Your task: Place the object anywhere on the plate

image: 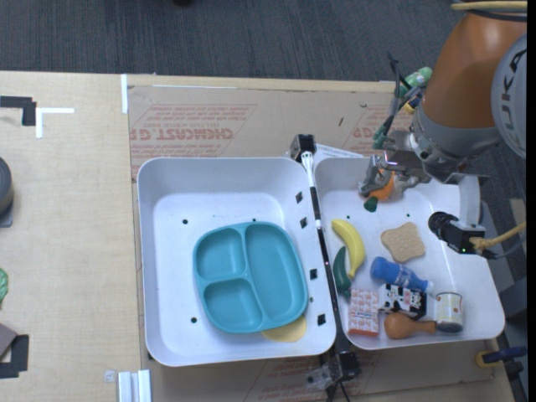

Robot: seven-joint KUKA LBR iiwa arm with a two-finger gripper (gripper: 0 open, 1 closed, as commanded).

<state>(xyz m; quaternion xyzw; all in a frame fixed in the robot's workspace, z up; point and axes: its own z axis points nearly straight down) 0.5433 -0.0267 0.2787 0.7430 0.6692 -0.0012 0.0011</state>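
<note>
Here the gripper (378, 184) hangs over the far edge of the right bin (481, 304), and a small orange piece with a green end (377, 196), likely a toy carrot, sits between its fingers, so the tool appears pinched on that object. The object is raised near the right bin's far left corner, not yet over the left bin (159, 224). The blue divided plate (249, 275) lies in the middle of the left bin, toward its near edge, with a yellow flat piece (283, 333) peeking from under its near rim.

The main risk is the grip itself. The object is small and seems caught near one end, so it could swing or slip out during the carry and fall back into the right bin, or land on the wall between the two bins (314, 216). That wall lies directly on the path to the plate, and a low carry would knock the object against it.

A second risk is the release point. The plate leaves bare white floor all round it, so a drop made early, just past the dividing wall, would miss. A rounded object could also roll off the shallow rim if let go from height.

The banana (352, 243), the toast slice (403, 241) and the blue bottle (394, 272) lie nearer the near edge, well apart from the gripper, and should not interfere.
</note>
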